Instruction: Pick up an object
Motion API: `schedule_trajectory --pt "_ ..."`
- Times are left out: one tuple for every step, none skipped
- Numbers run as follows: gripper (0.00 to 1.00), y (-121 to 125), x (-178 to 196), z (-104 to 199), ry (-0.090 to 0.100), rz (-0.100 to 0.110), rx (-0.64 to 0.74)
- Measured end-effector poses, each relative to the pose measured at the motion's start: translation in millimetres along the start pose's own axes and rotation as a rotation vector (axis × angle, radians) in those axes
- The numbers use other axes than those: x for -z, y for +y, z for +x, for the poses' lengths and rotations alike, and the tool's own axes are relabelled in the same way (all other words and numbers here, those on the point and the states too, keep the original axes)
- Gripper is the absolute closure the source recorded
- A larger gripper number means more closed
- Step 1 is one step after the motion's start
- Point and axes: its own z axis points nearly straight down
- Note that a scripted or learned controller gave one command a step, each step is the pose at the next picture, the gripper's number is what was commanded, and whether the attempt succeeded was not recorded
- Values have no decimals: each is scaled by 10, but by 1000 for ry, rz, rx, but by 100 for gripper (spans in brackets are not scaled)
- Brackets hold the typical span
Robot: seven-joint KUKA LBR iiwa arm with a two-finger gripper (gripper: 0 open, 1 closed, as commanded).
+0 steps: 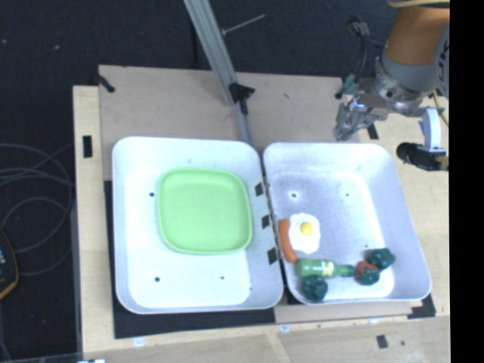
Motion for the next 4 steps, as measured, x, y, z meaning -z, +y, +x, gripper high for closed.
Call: schedule_trajectory --pt "100 -73 -1 480 0 3 3" --pt "100 -183 -38 972 1 4 3" --pt "100 -234 -110 1497 1 4 3" --pt "100 -296 -243 1965 1 4 3"
